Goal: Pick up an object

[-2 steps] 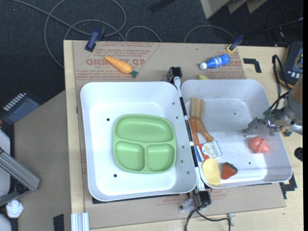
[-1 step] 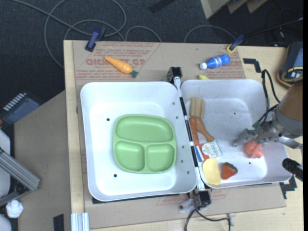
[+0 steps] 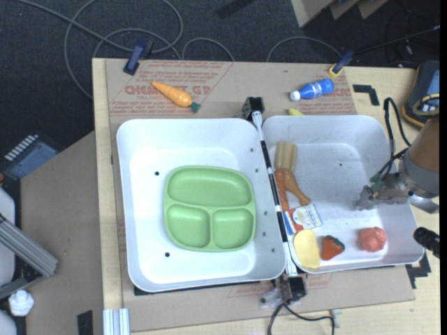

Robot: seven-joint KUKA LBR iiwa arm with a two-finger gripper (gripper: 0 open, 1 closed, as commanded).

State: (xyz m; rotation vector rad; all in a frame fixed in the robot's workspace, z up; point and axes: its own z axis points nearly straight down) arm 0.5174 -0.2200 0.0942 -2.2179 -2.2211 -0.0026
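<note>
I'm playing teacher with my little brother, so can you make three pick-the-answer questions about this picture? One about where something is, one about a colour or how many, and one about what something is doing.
1. Where is the green tray?
A. in the left bin
B. in the right bin
C. on the floor

2. How many sections does the green tray have?
A. one
B. three
C. five

3. How does the toy carrot lie?
A. inside a bin
B. between the gripper's fingers
C. on the bench, outside both bins

Answers:
1. A, it sits in the middle of the left bin.
2. B, one long section above two smaller ones.
3. C, it rests on the board behind the left bin, far from the gripper.
</note>
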